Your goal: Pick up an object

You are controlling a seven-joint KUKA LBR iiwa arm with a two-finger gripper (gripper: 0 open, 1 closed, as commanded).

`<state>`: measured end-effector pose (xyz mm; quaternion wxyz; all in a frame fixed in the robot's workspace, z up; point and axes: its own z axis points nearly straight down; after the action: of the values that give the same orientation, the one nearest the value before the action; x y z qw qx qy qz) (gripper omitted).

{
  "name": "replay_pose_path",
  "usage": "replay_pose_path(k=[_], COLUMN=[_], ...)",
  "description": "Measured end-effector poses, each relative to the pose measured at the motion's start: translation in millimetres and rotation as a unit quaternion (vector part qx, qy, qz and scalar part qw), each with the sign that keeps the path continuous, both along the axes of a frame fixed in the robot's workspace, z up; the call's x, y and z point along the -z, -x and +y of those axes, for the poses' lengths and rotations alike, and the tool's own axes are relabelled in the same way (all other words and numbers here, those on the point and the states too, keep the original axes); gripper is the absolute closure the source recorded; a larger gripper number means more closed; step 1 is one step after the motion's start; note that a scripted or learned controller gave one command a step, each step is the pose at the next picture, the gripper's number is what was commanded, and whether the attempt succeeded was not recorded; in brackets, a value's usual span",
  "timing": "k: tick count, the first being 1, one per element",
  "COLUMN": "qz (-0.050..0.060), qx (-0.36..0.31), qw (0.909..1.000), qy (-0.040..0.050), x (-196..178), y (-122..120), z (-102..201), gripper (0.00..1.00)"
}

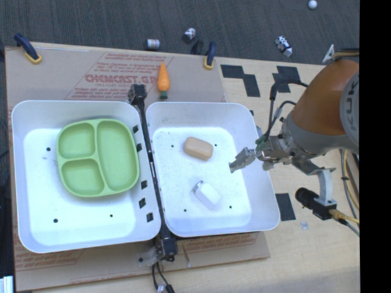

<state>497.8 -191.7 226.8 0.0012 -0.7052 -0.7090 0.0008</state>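
- Camera view: the gripper (242, 159) is seen over the right bin (259, 140), near its right wall; its grip cannot be told.
- The soap bar (198, 148) lies left of the gripper, ungrasped.
- Approach is judged underway; a descent is called for.

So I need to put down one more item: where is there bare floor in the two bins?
Right bin: bare along the left wall, and at the front beside the white block. The tan block and the hand crowd the middle right. Left bin: bare strip in front of the green tray.
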Motion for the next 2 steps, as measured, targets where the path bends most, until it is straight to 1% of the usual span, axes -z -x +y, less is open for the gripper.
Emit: replay_pose_path(k=[1, 2], qz=[0.000, 0.000], qx=[-0.002, -0.001], qw=[1.0000, 1.0000], qy=[-0.0004, 0.0003], x=[65, 136], y=[15, -11], z=[85, 76], gripper=[0.00, 0.00])
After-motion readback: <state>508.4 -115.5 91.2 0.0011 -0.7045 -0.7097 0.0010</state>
